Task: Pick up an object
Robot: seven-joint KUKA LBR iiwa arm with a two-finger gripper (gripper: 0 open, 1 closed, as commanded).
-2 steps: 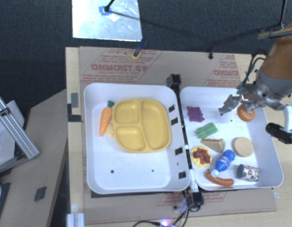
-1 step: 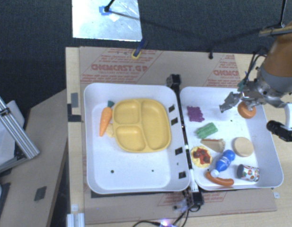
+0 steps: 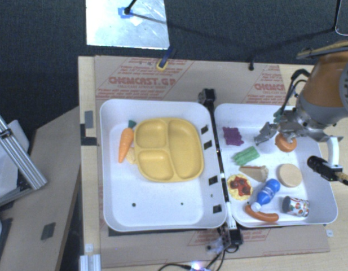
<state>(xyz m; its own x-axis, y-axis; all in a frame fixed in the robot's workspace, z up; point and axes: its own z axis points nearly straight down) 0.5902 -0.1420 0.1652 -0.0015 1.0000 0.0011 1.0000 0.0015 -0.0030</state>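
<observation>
Gripper [image 3: 273, 132] hangs over the right bin [image 3: 326, 176], just left of the orange piece [image 3: 285, 144], above the green veg [image 3: 246, 154]; finger state: can't tell.

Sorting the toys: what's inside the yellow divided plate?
The yellow divided plate shows three bare compartments. A carrot lies beside it in the left bin. What's underneath is covered.

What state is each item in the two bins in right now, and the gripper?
Gripper: over the right bin's back, fingers unclear.
Orange round toy: lying beside the gripper.
Yellow divided plate: flat in left bin, compartments bare.
Carrot: lying against the plate's left edge.
Blue bottle: on its side.
Small can: on its side.
Hot dog: lying flat at the front.
Purple grapes: resting flat.
</observation>
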